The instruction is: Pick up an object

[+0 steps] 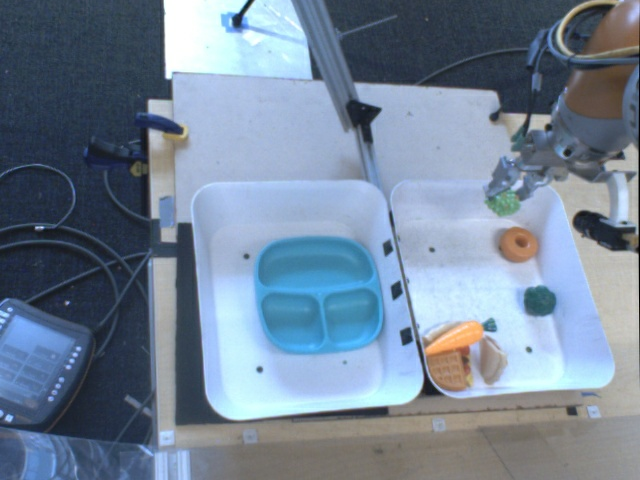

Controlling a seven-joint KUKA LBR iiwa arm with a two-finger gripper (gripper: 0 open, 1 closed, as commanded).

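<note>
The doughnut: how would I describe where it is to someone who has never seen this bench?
Look in the right bin, near its far right side. The doughnut lies there alone, between a light green piece at the gripper and a dark green broccoli. It is the one orange ring with a hole.

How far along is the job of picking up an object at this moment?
Done: the gripper has reached the far part of the right bin. In hand: a light green piece sits right at its fingertips, seemingly between them, though lift is unclear. Left: raising it clear. The donut, dark green broccoli, carrot and waffle lie untouched.
</note>
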